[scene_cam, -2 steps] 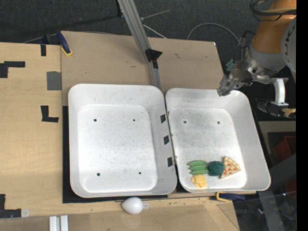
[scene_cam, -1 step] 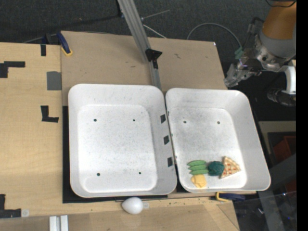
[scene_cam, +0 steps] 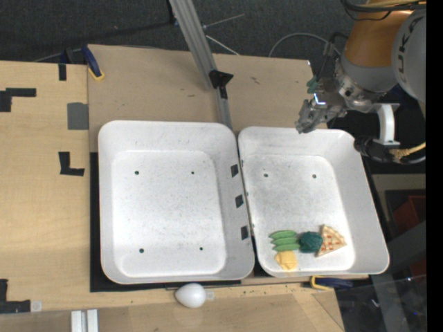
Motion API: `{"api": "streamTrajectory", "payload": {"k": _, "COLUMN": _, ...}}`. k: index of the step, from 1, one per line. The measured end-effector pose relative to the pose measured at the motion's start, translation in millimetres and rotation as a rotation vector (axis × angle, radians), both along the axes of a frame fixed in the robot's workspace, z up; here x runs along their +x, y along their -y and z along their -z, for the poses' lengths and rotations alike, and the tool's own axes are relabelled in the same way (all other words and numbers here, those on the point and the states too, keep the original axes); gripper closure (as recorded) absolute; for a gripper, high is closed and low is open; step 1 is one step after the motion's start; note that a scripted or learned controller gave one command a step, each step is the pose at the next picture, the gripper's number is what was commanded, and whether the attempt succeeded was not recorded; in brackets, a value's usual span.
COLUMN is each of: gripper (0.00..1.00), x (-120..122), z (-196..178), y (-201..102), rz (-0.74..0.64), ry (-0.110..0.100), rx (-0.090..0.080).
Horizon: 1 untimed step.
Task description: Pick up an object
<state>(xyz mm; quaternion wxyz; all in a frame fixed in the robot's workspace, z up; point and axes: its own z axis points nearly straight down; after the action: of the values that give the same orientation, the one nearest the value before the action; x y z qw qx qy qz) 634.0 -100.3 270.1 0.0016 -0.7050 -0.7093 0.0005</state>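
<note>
Gripper [scene_cam: 308,122] hangs over right bin [scene_cam: 360,185] far rim, arm angled down-left | finger state unreadable | pizza slice [scene_cam: 331,241] near corner, tip pointing far-left

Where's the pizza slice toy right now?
The pizza slice toy lies in the right bin, near its front right corner, just right of the dark green toy.

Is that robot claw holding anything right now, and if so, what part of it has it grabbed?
Nothing is held. The gripper hangs over the far rim of the right bin, with nothing between its fingers. The toy food pieces lie at the bin's near end.
</note>
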Motion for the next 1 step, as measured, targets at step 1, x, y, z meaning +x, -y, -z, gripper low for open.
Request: {"api": "streamTrajectory", "payload": {"k": 1, "gripper": 1.00, "x": 5.7, "z": 5.4, "y": -45.8, "rz": 0.000, "ry": 0.001, "rx": -0.001}}
